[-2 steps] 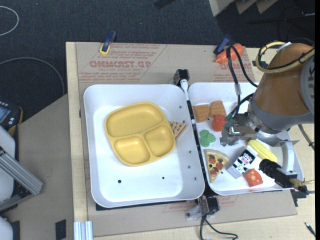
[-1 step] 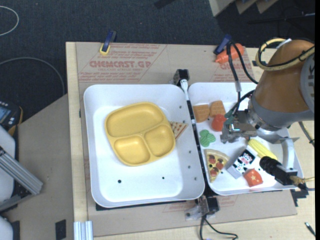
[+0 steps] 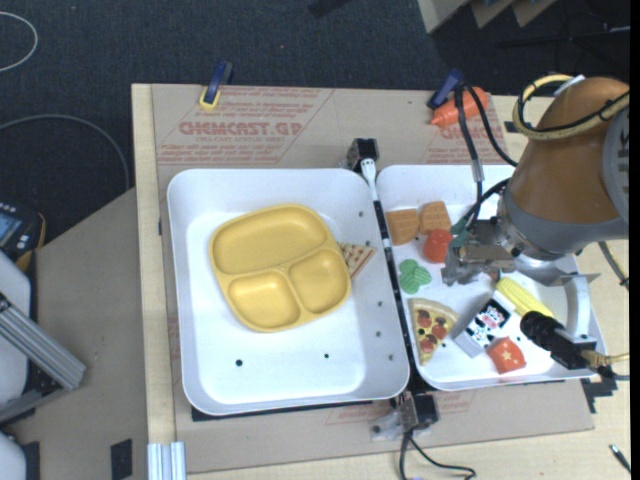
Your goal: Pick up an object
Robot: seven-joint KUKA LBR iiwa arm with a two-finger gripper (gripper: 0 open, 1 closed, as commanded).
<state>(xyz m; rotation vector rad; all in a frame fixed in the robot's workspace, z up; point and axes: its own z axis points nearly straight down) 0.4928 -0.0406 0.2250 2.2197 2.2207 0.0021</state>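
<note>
Orange-banded arm (image 3: 575, 148) bent low over right bin (image 3: 440, 376); tool (image 3: 462, 266) beside red block (image 3: 437, 244), grip state unclear.

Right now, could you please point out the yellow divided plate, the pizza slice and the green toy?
yellow divided plate (image 3: 272, 230): camera view, large upper compartment.
pizza slice (image 3: 431, 322): camera view, topping face.
green toy (image 3: 413, 275): camera view, its middle.

— Can you see what the grey-and-orange arm (image 3: 570, 168) covers?

— Not much. It hides a good part of the right-hand shallow white bin (image 3: 440, 373), and the arm itself runs off the right edge.

— And the metal two-finger gripper (image 3: 470, 263)?

— Too dark and cluttered to read its fingers.

— That small black-and-white printed block (image 3: 490, 318)?

— Print's too small to make out. The yellow corn-like piece (image 3: 520, 294) is half under the wrist.
</note>
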